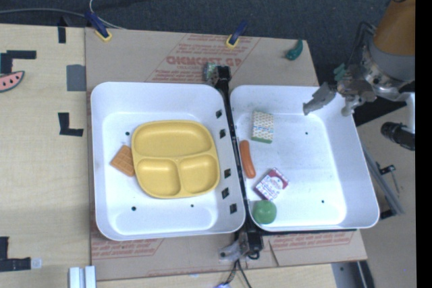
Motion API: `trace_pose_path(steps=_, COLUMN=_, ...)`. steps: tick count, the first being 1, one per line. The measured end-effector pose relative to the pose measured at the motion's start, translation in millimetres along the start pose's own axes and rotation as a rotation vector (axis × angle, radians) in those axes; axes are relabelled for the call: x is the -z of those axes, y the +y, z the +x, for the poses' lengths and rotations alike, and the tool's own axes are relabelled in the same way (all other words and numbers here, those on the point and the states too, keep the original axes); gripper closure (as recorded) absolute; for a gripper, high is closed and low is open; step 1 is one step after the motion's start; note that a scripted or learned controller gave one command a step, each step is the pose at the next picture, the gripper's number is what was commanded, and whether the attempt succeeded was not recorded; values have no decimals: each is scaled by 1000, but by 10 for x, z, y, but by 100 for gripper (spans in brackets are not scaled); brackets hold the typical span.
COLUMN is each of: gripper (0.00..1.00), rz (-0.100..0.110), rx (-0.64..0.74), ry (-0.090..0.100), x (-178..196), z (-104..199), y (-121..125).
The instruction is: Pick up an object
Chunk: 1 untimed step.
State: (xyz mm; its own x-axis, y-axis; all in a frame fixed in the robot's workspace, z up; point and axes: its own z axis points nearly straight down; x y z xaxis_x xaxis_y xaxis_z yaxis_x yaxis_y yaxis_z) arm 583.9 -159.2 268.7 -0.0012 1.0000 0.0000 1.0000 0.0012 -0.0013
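My gripper [332, 104] hangs over the far right corner of the right bin [337, 172], open, with nothing between its fingers. In that bin lie a pale green and white packet [262, 125], an orange sausage-shaped piece [247, 158] by the left wall, a red and white packet [271, 184] and a green ball [264, 212] at the front left corner. All of these sit well to the left of the gripper and nearer the front.
The left bin [115, 104] holds a yellow divided plate [177, 157] with a tan cracker [123, 160] at its left side. A black divider [228, 145] runs between the bins. A teal clip [293, 50] lies on the cardboard behind the right bin.
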Motion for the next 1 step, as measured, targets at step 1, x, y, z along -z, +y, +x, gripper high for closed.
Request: trace_pose_path(steps=1, gripper=0, rz=-4, rx=1, ry=1, x=-1824, z=279, y=57)
